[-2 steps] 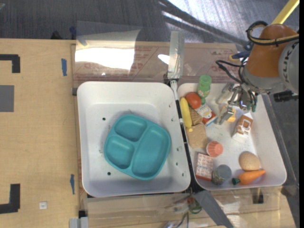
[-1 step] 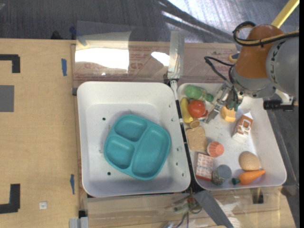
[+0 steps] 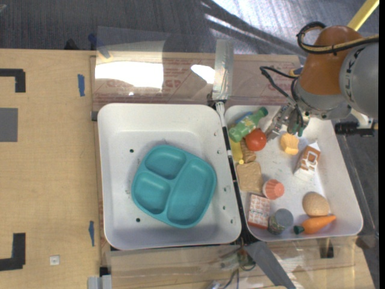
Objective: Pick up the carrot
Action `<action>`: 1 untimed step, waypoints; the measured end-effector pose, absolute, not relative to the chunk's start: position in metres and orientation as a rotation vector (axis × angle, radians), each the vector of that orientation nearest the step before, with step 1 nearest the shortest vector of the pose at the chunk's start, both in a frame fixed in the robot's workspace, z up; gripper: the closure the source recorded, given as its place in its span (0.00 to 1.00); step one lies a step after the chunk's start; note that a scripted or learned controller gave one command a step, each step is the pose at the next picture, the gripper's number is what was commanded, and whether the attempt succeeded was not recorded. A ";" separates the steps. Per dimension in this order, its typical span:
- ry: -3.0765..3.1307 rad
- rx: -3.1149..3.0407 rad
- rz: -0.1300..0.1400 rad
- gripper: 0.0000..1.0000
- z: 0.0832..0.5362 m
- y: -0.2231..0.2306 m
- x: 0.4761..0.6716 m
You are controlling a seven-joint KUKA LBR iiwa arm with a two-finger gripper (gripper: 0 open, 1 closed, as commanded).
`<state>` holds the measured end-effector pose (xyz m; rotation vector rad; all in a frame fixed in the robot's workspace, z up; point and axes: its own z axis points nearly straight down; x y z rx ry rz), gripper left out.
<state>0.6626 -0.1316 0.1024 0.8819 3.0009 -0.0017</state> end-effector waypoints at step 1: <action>3.114 0.337 -0.005 1.00 0.090 -0.188 0.591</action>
